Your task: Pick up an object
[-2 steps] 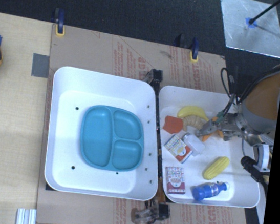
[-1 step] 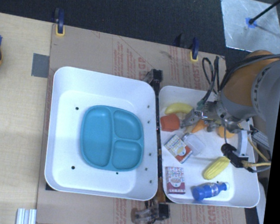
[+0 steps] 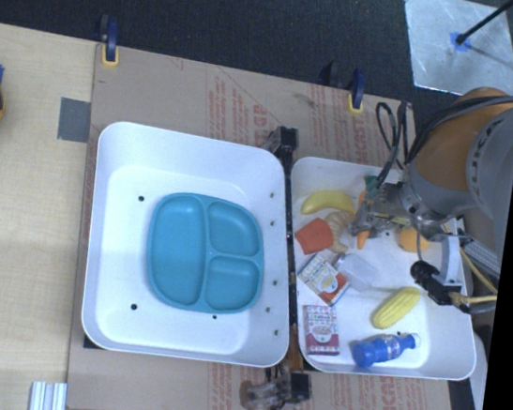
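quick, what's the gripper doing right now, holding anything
Two-finger gripper: low in the right white bin, beside the yellow plastic banana; open or closed cannot be told, and no object is visibly held.

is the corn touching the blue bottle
Apart. The camera view shows white bin floor between the corn and the bottle below it.

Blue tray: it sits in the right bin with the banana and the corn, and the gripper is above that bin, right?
Not quite. The camera view shows the blue tray in the left bin, alone. The banana and corn are in the right bin, and the gripper is above that bin.
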